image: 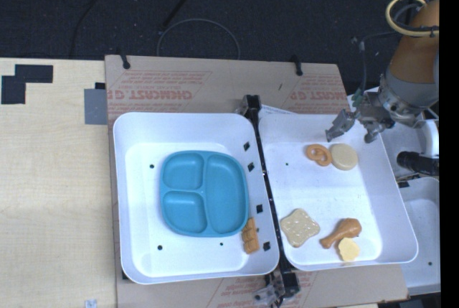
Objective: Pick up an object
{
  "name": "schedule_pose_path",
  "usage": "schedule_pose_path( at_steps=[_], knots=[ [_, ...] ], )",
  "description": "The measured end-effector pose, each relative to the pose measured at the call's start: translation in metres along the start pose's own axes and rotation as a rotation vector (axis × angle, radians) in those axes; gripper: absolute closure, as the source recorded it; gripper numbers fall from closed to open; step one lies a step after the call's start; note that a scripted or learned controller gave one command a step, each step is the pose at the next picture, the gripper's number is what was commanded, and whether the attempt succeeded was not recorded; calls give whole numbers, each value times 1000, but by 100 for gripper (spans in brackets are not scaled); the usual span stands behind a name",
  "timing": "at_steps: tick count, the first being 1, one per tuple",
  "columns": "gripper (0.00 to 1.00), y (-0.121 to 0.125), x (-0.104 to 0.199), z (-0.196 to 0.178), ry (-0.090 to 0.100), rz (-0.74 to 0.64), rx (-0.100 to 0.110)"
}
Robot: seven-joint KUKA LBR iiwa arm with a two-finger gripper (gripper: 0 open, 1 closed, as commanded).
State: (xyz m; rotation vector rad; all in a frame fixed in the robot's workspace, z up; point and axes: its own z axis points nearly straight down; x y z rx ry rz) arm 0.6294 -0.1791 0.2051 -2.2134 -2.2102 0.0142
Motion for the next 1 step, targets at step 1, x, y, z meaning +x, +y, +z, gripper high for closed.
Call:
schedule_pose_path(
  at_steps=[1],
  knots=[
    [0,3,0,-9,-2,-2,-14]
  ],
)
